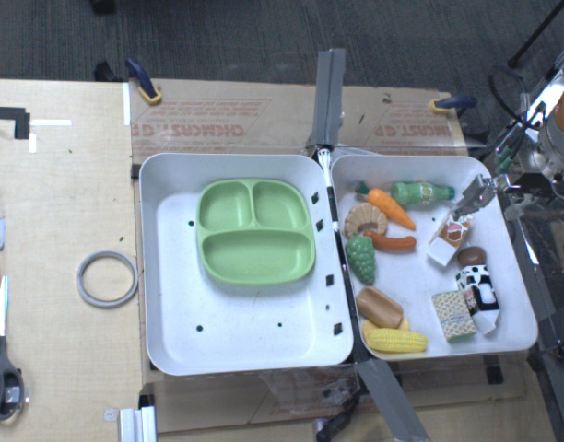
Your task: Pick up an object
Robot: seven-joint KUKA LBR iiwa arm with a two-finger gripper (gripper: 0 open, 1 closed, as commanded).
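The wooden bench (61, 201) carries two shallow white bins side by side: the left bin (162, 320) near centre, the right bin (517, 284) at three o'clock. A roll of tape (108, 277) lies at nine o'clock, scissors (4, 376) at eight o'clock, and a cardboard sheet (227, 122) at twelve o'clock.
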